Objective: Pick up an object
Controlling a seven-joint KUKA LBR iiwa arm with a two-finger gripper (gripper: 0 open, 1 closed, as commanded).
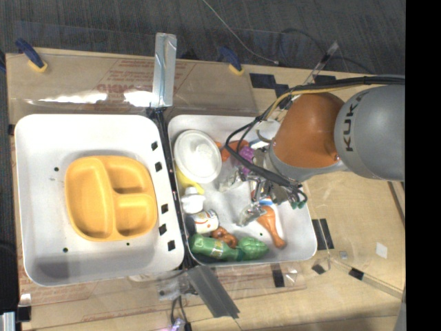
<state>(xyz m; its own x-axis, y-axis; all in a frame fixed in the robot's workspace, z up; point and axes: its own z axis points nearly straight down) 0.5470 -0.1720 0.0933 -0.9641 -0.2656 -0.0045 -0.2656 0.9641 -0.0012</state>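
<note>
Left bin (27, 185): one yellow divided tray (110, 197), sitting mid-bin, nothing in its compartments.

Right bin (306, 243): cluttered. White round lid or bowl (198, 152) at upper left, yellow piece (187, 180) just under it, small white-and-orange toy (203, 221) lower left, green toy (227, 248) along the bottom edge, orange drumstick-shaped toy (270, 224) lower centre.

Arm comes in from the right of the frame. Gripper (258, 197) is down in the middle of the right bin, just above the drumstick. Can't tell its state or whether it holds anything; wrist and cables block it.
</note>
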